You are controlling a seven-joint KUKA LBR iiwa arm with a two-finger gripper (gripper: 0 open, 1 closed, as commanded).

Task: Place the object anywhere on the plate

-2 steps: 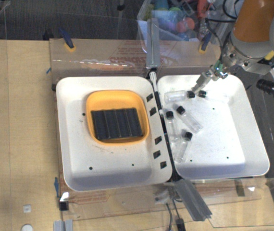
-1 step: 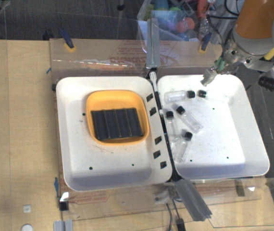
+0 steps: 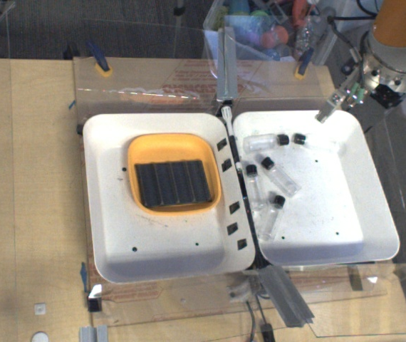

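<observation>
Tool (image 3: 329,110) hangs above the right bin's (image 3: 374,219) far edge; whether it is open or closed, I cannot tell. Across in the left bin (image 3: 103,212) waits the orange plate (image 3: 135,155). Small clear vials (image 3: 281,184) with black caps lie scattered right: light, slick, probably brittle; grip mid-body.

Wooden bench (image 3: 25,191), two shallow white bins side by side, left bin (image 3: 110,241), right bin (image 3: 352,226)
</observation>
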